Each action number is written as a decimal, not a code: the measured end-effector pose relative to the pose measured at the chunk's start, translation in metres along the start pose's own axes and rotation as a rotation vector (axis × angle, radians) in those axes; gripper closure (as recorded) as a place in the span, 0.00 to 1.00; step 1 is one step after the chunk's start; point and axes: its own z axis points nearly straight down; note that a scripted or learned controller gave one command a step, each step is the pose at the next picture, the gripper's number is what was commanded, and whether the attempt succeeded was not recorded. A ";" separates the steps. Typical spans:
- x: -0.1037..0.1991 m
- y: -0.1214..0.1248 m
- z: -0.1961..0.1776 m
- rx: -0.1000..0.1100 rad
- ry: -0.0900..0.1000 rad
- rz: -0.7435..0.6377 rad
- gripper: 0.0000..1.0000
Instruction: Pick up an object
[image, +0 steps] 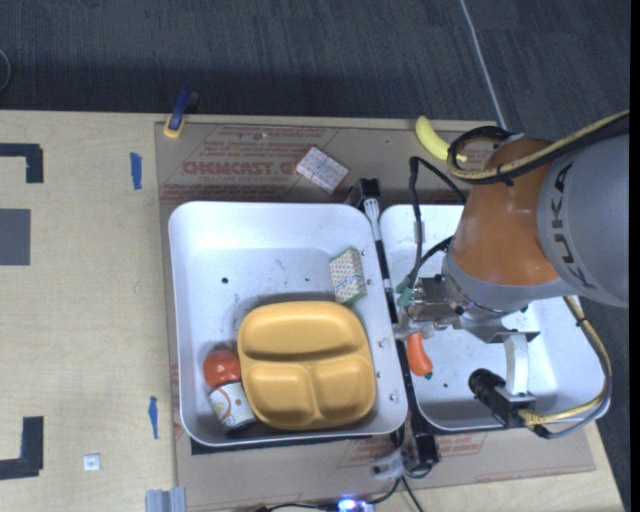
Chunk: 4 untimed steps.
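Bench (80, 330) w/ two white bins: left bin (200, 250), right bin (575, 385), side by side

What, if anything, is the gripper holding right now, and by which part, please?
It cannot be told. The gripper sits low over the inner edge of the right bin, hidden beneath the wrist. A small orange object lies just below it, but no grasp is visible.

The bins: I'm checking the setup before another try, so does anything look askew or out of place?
Mostly tidy, with two oddities. The yellow divided tray sits tilted in the left bin, crowding a small orange-and-white can against the wall. An orange carrot-like piece lies at the right bin's left edge, just below the gripper.
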 end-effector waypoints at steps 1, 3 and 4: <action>0.000 0.002 -0.010 -0.004 0.000 -0.002 1.00; -0.070 -0.001 0.027 0.004 0.000 0.002 1.00; -0.047 0.000 0.021 0.001 -0.001 0.000 1.00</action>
